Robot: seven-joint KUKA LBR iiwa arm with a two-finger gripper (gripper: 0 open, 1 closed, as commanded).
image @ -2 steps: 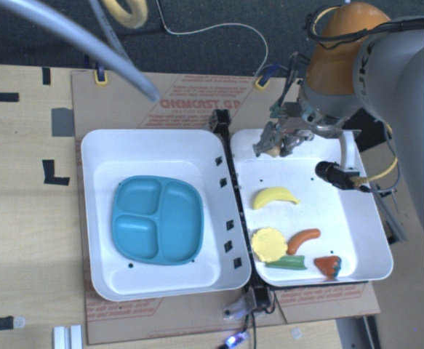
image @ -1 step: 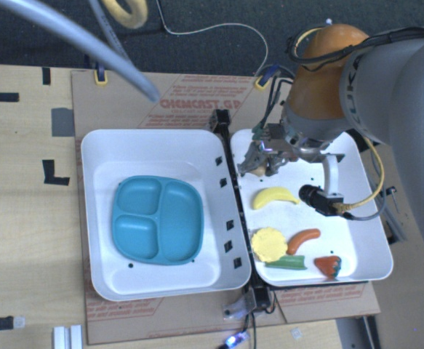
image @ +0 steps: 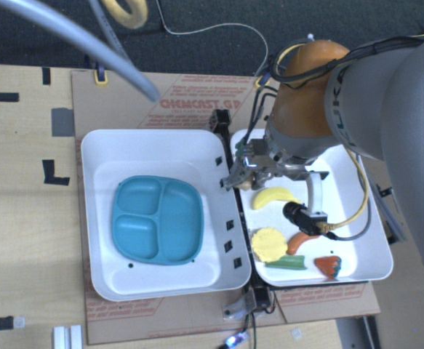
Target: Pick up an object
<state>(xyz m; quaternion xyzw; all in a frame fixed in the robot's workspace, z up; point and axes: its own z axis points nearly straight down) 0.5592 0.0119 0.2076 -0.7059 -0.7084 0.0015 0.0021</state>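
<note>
The right bin (image: 368, 257) holds several toy foods. A yellow banana (image: 273, 197) lies near its middle, and a round yellow piece (image: 268, 244) sits toward the front left. Beside that piece are an orange carrot-like piece (image: 297, 242), a green piece (image: 284, 263) and a red piece (image: 328, 265). My gripper (image: 259, 171) hangs under the orange wrist at the right bin's left wall, just above and left of the banana. The arm hides the back of this bin. Nothing can be seen held.
The left bin (image: 99, 151) holds a blue divided plate (image: 157, 219). A black divider with clips (image: 230, 195) runs between the bins. A black part with a yellow cable (image: 302, 217) hangs off the arm over the right bin. A grey pole (image: 73, 31) crosses the top left.
</note>
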